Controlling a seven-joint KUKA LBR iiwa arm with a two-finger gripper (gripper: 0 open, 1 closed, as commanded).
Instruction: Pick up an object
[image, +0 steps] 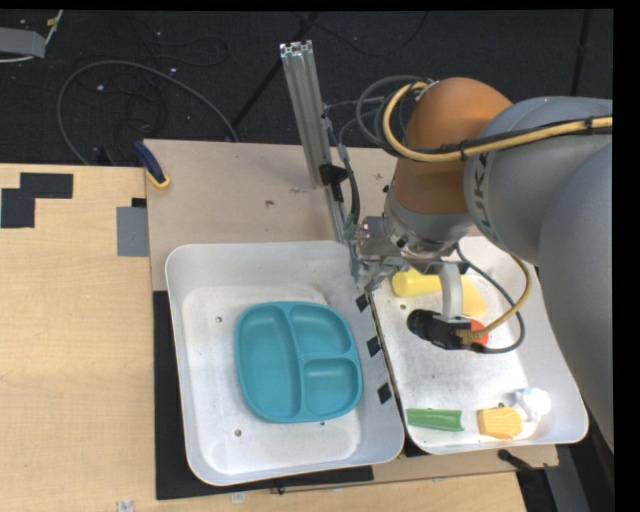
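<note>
Yellow object (412, 285) in right bin (450, 385) beside gripper (372, 268); grip state cannot be told

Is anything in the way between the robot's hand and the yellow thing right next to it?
Nothing that I can see. The gripper hangs at the upper left corner of the right bin, and the yellow thing lies just beside it in that bin, partly hidden by the robot's own wrist parts.
</note>
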